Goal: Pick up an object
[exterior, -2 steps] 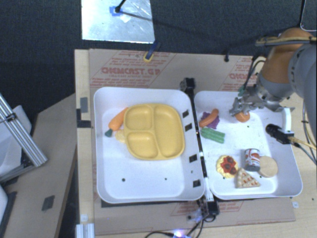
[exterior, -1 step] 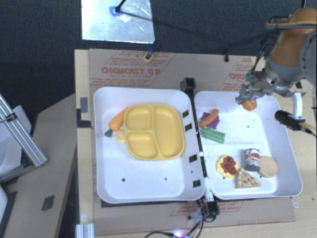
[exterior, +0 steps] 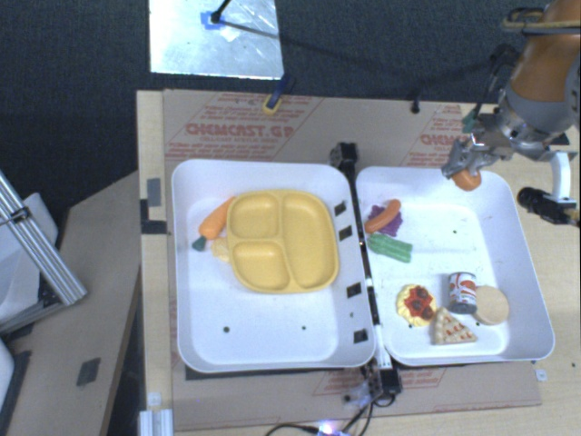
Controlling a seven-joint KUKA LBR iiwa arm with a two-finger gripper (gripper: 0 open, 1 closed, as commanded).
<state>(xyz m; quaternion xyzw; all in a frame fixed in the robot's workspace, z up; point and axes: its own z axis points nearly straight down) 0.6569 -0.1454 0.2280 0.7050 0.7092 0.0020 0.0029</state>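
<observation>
I am seeing a small orange object sitting between the fingers of the end effector, which is clenched around it, just over the far right corner of the right bin. I judge the pick as made and the lift as under way; next I need a steady rise clear of that bin's rim. On the cardboard beyond the bins, red printing is showing, too blurred to read reliably.
</observation>
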